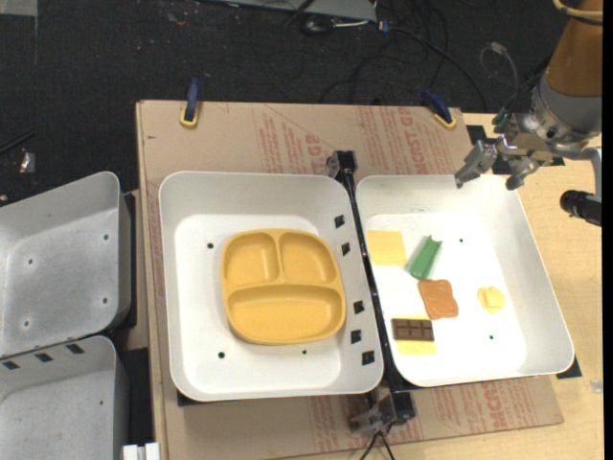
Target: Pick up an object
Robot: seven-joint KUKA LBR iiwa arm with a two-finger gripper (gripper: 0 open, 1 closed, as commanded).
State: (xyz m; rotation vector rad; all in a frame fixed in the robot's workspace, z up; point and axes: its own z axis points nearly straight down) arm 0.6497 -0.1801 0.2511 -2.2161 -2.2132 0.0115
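Observation:
The right bin (536, 286) holds several small objects: a pale yellow square (386, 247), a green block (424, 257), an orange-brown piece (438, 298), a small yellow piece (491, 299), and a brown chocolate bar (413, 330) lying on a yellow slab (416, 347). My gripper (492, 172) hangs above the far right corner of that bin, well behind the objects. Its two fingers stand apart and nothing is between them.
The left bin (182, 257) holds a yellow divided plate (283, 287). A black divider (354, 257) runs between the bins. Grey trays (57, 257) lie at the left off the bench. Blue clamps (191, 99) sit on the far board edge.

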